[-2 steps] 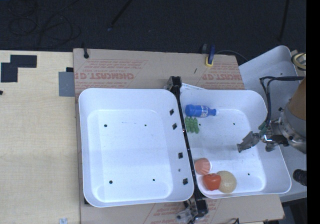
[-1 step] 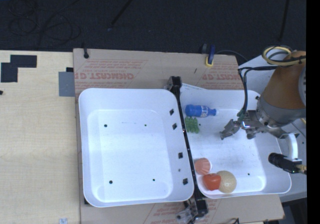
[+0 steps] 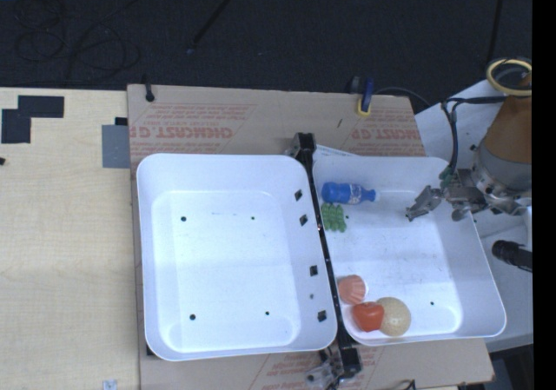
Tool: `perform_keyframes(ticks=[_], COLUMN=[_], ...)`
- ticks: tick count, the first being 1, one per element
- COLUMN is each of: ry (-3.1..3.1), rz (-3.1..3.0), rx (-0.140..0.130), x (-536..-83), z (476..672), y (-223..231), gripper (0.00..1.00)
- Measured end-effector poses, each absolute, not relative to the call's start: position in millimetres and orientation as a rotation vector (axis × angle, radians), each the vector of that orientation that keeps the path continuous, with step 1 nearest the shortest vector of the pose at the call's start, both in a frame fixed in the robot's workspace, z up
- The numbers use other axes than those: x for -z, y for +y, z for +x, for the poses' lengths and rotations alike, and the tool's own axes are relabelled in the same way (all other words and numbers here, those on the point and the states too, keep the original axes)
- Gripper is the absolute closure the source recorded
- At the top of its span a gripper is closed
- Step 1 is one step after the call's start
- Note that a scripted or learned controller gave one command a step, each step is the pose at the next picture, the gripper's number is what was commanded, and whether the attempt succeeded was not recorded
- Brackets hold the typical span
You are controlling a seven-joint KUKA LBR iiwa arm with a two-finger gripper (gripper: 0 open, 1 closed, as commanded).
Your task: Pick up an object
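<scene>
the two-finger gripper (image 3: 427, 203) hangs over the far right part of the right-hand white bin (image 3: 469, 245), reaching in from the right, below the orange band of the grey arm (image 3: 512, 132). its fingers look slightly parted with nothing between them, though at this size that reading is not certain.

the nearest thing to pick is the small blue plastic bottle with a white label (image 3: 347, 194), lying on its side by the far left wall of that bin, near the divider. it lies to the left of the fingers, at about the same depth in the bin, with bare bin floor between. its long axis runs left to right, cap toward the gripper, so i judge a grasp would best close across that axis.

just beside the bottle, on its near side, sits a small green knobbly object (image 3: 334, 218). well apart, in the near left corner, a pink rounded piece (image 3: 351, 288), a red rounded piece (image 3: 368, 316) and a pale yellow ball (image 3: 395, 316) cluster together, touching.
</scene>
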State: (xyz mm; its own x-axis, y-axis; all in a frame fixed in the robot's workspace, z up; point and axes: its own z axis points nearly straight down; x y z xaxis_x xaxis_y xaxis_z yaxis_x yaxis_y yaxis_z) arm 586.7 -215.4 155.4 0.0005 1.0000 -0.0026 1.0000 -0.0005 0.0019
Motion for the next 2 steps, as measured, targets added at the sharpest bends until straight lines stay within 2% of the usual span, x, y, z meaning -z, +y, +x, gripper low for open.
perform_keyframes(ticks=[1,2], ry=[2.229,2.22], rz=[2.212,2.224], rx=[-0.006,0.001], x=[-175,-218], z=[637.3,599.4], y=[-144,-178], gripper=[0.0,0.0])
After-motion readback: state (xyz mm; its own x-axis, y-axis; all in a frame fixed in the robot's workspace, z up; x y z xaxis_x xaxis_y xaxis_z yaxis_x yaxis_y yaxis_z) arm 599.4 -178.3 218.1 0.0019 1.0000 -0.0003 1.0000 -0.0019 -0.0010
